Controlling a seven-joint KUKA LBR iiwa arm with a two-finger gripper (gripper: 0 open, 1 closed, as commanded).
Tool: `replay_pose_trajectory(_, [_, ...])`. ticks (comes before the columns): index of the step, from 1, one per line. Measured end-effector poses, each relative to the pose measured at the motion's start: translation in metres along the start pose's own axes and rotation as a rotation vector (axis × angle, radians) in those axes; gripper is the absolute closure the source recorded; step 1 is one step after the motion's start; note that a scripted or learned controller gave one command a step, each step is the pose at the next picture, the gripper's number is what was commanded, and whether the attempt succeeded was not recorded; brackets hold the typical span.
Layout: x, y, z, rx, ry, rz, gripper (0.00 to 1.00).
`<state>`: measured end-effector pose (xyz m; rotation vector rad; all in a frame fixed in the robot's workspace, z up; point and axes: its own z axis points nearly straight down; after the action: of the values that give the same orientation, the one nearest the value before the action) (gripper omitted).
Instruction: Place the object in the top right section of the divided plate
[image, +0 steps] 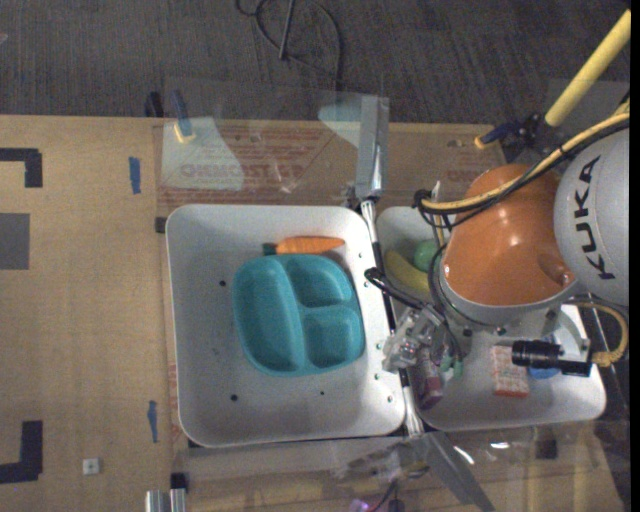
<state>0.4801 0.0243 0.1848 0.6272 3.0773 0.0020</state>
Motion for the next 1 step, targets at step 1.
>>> replay_pose_trajectory(1, [0.0210, 0.0494, 0.0000, -0.002, -0.003, -0.338, 1.00])
